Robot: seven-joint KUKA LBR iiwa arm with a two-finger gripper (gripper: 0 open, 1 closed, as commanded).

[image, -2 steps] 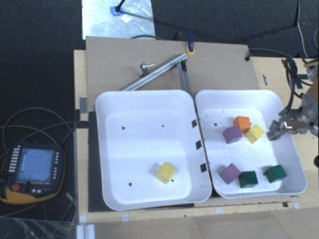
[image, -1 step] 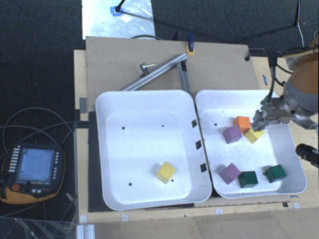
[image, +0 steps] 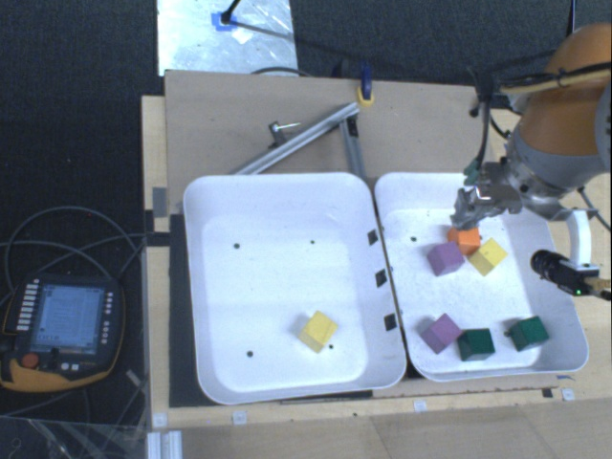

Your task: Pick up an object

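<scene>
Green blocks [image: 475,343] and a purple block [image: 441,332] are sitting along the right bin's [image: 411,199] front edge. Claw [image: 469,214] is hovering right over the orange block [image: 469,239] at the bin's back; claw state: cannot tell.

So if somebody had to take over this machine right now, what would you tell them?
Tool: low over the right bin, right at the orange cube; whether it has a grip can't be told.
Right bin: orange cube, yellow cube, two purple cubes, two green cubes.
Left bin: one yellow cube.
Done: nothing lifted.
Left: grasp and raise one cube.
</scene>
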